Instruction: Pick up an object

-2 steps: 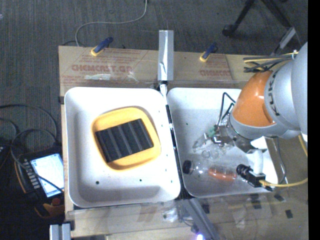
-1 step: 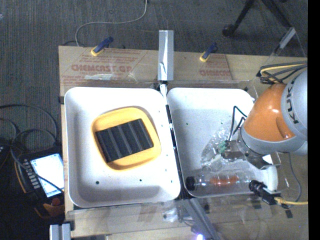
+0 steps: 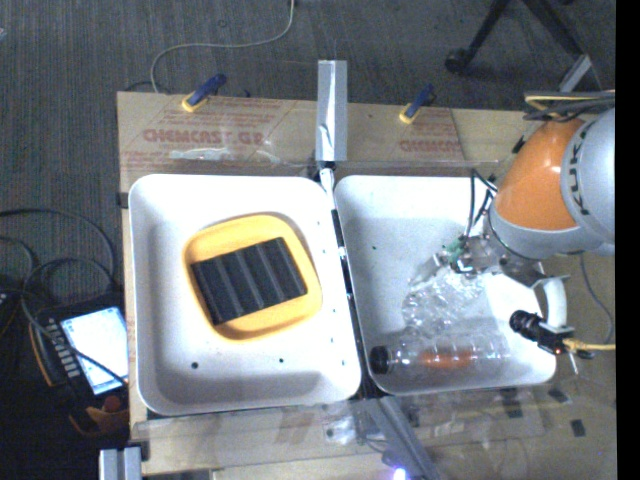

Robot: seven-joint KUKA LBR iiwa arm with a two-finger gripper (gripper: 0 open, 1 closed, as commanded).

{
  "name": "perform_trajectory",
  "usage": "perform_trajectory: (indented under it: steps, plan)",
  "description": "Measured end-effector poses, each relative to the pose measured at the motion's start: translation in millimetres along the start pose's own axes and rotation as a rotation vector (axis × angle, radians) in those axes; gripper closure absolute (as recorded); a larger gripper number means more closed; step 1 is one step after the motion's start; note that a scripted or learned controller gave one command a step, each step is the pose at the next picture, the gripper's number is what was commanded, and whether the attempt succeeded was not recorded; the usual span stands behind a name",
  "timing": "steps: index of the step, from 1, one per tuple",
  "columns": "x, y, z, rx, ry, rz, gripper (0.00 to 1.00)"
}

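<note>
Looking down from the fixed overhead camera, two shallow white plastic bins sit side by side on the bench. The left bin (image 3: pixel 150 268) holds a yellow, rounded-rectangular tray with a ribbed black insert (image 3: pixel 252 276), lying flat and slightly turned, near the middle of its bin. The right bin (image 3: pixel 390 218) holds a clear plastic bottle with a dark cap and an orange-tinted band (image 3: pixel 445 353), lying on its side along the near wall, cap toward the divider between the bins. Just above it, touching or nearly touching, lies a crumpled piece of clear plastic (image 3: pixel 445 296).

The grey arm with its orange band (image 3: pixel 540 183) hangs over the right side of the right bin, and the gripper (image 3: pixel 468 256) sits low at the upper edge of the crumpled plastic. Whether the claw is apart or together cannot be told; the wrist and the glare of the plastic hide it, and nothing can be seen held.

As a judgement, the nearest candidate is the crumpled plastic: very light, thin, soft and slippery, likely to fold or slide away under a pinch, so a bunched ridge would give the best bite. The bottle looks light, smooth and round, apt to roll; across its body at mid-length seems the surest hold. The yellow tray looks stiff and broad, best taken by its rim.
</note>
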State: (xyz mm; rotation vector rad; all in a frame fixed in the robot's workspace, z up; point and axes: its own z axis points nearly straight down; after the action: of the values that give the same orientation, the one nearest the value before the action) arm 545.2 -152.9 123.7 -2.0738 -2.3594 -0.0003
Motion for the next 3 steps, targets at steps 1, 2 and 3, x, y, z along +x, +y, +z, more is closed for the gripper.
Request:
perform_trajectory:
  steps: [1,2,3]
  plan:
    - [10,-4,32,-0.01,-0.008,-0.099,0.0]
    - [5,39,-1,0.0,-0.001,-0.071,0.0]
    - [-38,57,31,-0.01,0.012,0.108,0.0]
